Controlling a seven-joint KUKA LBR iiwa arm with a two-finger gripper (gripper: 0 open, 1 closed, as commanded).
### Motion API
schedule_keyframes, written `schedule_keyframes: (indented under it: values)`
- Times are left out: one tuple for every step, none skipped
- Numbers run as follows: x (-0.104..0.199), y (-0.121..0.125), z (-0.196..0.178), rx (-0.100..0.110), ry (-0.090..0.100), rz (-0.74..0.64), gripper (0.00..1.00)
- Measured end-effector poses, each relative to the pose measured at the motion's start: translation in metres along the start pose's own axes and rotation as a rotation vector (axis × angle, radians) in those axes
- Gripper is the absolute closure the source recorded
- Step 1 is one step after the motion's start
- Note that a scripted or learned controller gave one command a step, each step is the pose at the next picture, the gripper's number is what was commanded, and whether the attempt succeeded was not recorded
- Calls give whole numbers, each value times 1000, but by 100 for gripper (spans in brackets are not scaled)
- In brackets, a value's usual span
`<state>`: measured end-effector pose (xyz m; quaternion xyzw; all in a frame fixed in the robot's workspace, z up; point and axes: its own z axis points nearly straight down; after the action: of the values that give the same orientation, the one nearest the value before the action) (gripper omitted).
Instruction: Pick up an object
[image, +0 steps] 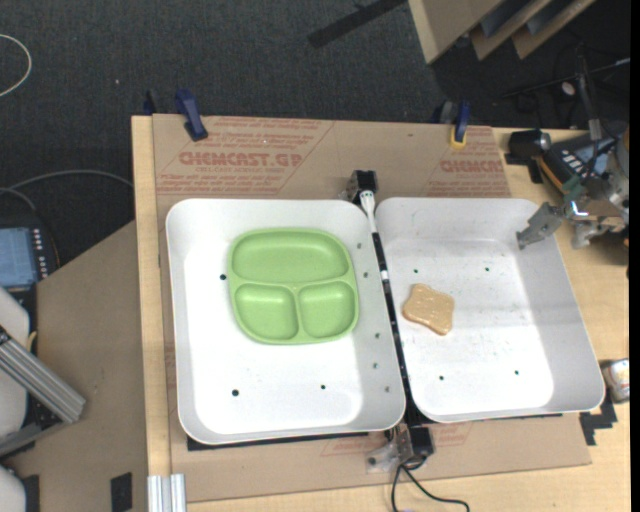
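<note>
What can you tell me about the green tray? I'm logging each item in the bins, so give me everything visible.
The green tray is a pale green divided plate that looks like moulded plastic, with rounded corners. It has three compartments: one wide one along the far side and two smaller ones side by side nearer the camera. It lies flat and right side up on the floor of the left bin, towards its far half. Nothing sits in it or touches it.

Two shallow white bins sit side by side mid-frame: the left bin and the right bin. One green divided plate with three compartments lies in the left bin. One tan, toast-like piece lies in the right bin. Two clamps grip the board's upper edge: one blue clamp at upper left, one blue-and-yellow clamp at upper right.
</note>
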<state>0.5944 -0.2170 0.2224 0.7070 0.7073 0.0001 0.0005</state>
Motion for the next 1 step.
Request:
schedule_keyframes:
  values:
    - [-8,-32,-59,-5,-3,2,0]
